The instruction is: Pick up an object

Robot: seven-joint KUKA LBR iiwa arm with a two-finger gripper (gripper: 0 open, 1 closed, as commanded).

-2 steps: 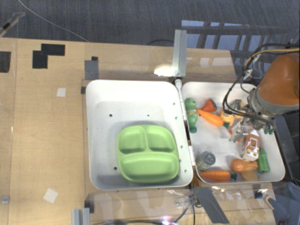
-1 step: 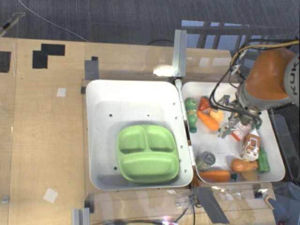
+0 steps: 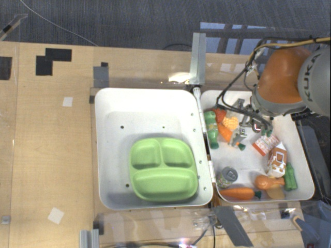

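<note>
Camera view
Arm: reaches in from the right, wrist low over the right bin (image 3: 305, 154), seemingly to take something from the pile there.
Claw (image 3: 242, 134): down among the toys at the bin's upper left; state cannot be told.
Nearest object: orange carrot (image 3: 225, 133), just beside the claw.
Right bin, other contents: green bottle (image 3: 210, 122), red carton (image 3: 265, 144), tin can (image 3: 227, 176).
Left bin (image 3: 119, 112): one green divided tray (image 3: 163, 168), flat.
Worktop (image 3: 46, 154): carries both bins.

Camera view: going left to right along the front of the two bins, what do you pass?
Green divided plastic plate in the left white bin → small round grey tin → long orange carrot → short green cylinder by the right white bin's right wall.
</note>
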